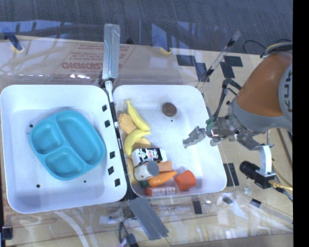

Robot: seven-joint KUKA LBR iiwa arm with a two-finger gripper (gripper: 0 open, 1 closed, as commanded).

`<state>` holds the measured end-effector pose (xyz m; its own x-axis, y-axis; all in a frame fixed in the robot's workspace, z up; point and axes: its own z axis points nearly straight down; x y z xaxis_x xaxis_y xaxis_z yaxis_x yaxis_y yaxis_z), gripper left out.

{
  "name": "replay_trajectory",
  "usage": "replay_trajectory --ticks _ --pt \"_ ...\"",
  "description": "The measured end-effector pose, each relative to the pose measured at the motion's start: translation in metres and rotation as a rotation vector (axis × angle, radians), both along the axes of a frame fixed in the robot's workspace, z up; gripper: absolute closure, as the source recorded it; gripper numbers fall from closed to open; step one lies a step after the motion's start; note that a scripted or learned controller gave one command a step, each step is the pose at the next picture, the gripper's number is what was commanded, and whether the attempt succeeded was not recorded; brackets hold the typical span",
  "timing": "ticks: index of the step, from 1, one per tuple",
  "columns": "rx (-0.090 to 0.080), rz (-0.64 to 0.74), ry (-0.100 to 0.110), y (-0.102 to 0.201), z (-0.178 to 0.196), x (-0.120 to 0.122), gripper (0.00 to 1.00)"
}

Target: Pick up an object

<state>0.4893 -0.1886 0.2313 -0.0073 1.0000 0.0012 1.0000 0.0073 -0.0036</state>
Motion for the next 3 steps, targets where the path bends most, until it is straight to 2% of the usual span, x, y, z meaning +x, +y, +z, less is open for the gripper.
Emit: replay_trajectory --ticks 1,2,3 --pt "-0.001 0.131 -0.009 0.06 -0.114 0.007 0.0" --pt "0.002 0.203 -0.03 0.038 -0.122 0.028 0.0" --pt "-0.001 0.371 -0.006 0.054 -0.051 0.061 0.0"
